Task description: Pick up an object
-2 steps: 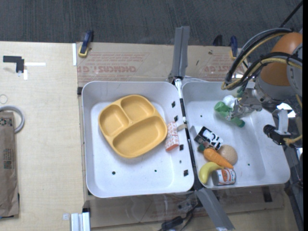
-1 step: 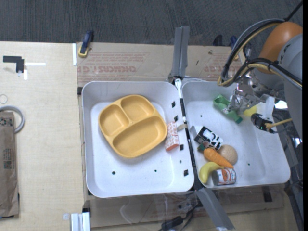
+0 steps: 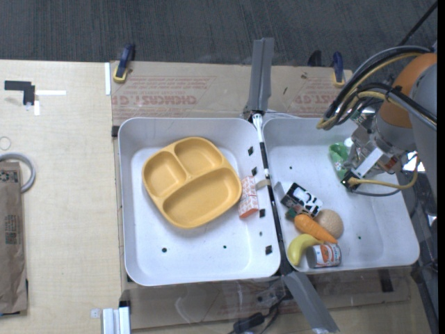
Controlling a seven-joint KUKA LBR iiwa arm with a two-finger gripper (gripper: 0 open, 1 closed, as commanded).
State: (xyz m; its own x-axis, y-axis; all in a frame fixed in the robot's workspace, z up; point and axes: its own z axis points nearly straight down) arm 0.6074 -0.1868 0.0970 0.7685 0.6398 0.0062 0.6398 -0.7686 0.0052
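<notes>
Right bin (image 3: 389, 245), tool (image 3: 351, 164) low over a green object (image 3: 338, 152) by the far wall — finger state impossible to tell. Best lowered squarely, closed only once astride it — carrot (image 3: 313, 228), banana (image 3: 297, 248), can (image 3: 324, 256) well apart.

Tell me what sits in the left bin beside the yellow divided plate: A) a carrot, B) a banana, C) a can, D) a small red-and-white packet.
D: a small red-and-white packet lies just right of the yellow divided plate in the left bin; the banana, carrot and can lie in the right bin.
</notes>
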